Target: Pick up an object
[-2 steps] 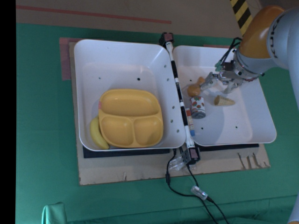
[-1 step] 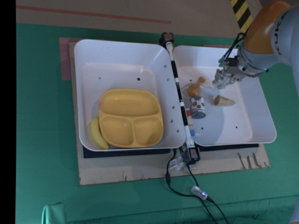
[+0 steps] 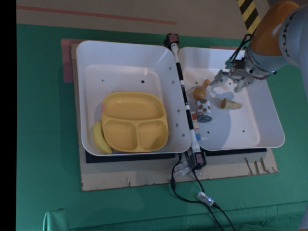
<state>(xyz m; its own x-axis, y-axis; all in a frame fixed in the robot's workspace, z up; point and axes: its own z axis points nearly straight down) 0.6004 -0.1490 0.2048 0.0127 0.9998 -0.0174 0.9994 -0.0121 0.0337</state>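
Observation:
In the right bin [image 3: 250,124] lie three small objects: a tan pear-like piece [image 3: 201,90], a red-and-white spotted can [image 3: 204,110] and an ice cream cone toy [image 3: 231,104]. My gripper [image 3: 229,83] hangs over the upper part of this bin, its fingers spread open with nothing between them. It sits just above the cone and to the right of the tan piece. The left bin [image 3: 120,61] bears a yellow divided plate [image 3: 134,121] and a banana [image 3: 100,137] against the plate's left edge.
A black-and-white divider bar [image 3: 185,97] runs between the two bins. Cables [image 3: 202,196] trail off the cardboard base at the front. Green cloth [image 3: 43,129] surrounds the bench; yellow-black hazard tape [image 3: 246,4] marks the far right.

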